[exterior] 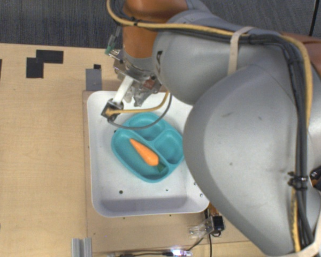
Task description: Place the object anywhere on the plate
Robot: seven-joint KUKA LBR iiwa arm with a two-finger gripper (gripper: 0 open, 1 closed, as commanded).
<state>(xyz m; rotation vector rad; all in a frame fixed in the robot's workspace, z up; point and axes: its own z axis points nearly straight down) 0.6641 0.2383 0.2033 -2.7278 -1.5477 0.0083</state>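
Note:
A teal divided plate [121, 148] lies in the middle of the white bin [134, 203]. An orange carrot [144, 151] with a green end rests on its side in the plate's large near compartment, pointing from upper left to lower right. My gripper [141, 95] hangs over the bin's far edge, just beyond the plate's far rim and apart from the carrot. Nothing shows in its grasp. The two smaller compartments on the plate's far and right side hold nothing.
My grey arm covers the right side of the bin and everything to its right. A small grey block [94, 79] stands at the bin's far left corner. Black marks [43, 62] dot the wooden bench at the upper left.

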